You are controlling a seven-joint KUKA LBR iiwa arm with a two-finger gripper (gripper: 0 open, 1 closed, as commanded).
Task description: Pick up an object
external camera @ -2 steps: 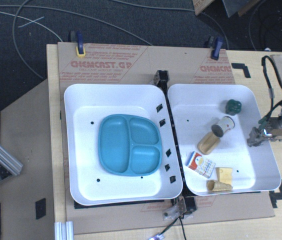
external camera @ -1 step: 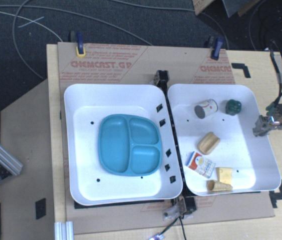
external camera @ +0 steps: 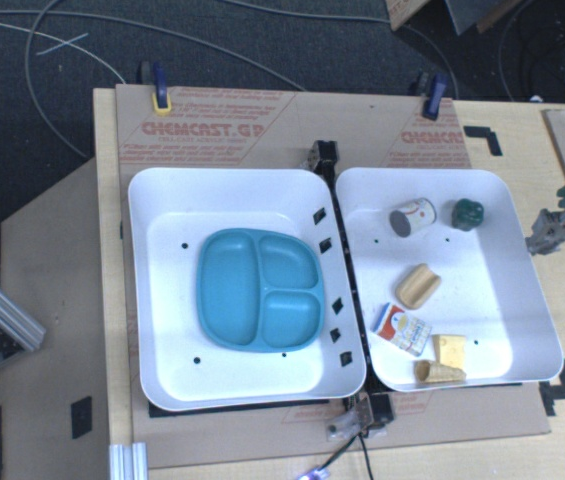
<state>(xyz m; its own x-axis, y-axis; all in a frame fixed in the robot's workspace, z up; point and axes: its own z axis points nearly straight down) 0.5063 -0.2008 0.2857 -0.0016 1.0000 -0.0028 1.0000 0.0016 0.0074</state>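
Observation:
The right bin (external camera: 522, 298) holds several small objects. A small white and grey can (external camera: 412, 216) lies on its side at the back, with a dark green lump (external camera: 467, 214) to its right. A tan bread-like piece (external camera: 417, 286) sits mid-bin. Toward the front lie a red, white and blue packet (external camera: 402, 328), a yellow block (external camera: 450, 349) and a tan wedge (external camera: 436, 372). My gripper (external camera: 550, 234) sits at the view's right edge, just outside the right bin's rim and level with the green lump. It touches none of the objects.
The left bin (external camera: 162, 268) holds a blue divided plate (external camera: 259, 290). A black divider with clips (external camera: 334, 268) runs between the bins. Clamps (external camera: 161, 96) hold the board at the back. Cables lie on the dark floor behind.

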